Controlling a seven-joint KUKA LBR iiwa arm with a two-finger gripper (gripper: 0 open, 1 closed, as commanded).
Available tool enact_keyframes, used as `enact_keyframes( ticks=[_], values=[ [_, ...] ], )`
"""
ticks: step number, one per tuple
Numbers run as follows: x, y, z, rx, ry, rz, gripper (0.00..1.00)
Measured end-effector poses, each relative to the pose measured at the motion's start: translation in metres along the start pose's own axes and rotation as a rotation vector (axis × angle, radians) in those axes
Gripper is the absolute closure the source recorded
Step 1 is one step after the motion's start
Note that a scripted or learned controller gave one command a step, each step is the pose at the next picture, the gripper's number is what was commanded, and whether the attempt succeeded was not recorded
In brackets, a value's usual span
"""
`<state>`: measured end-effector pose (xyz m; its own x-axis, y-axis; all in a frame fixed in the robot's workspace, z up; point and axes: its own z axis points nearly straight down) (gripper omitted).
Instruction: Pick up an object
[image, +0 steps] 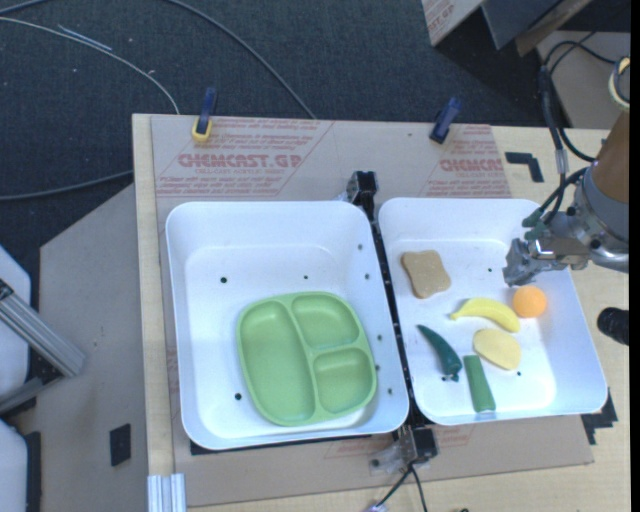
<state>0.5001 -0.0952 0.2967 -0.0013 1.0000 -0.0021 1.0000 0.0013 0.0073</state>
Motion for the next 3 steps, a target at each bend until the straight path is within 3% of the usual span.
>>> enact_keyframes(
  ticks=[2,3],
  values=[
    [0.100,0.002,0.008,0.011,0.004,-0.004,1.00],
    [0.149,0.001,0.034,0.014,0.004,-0.003,1.00]
  ],
)
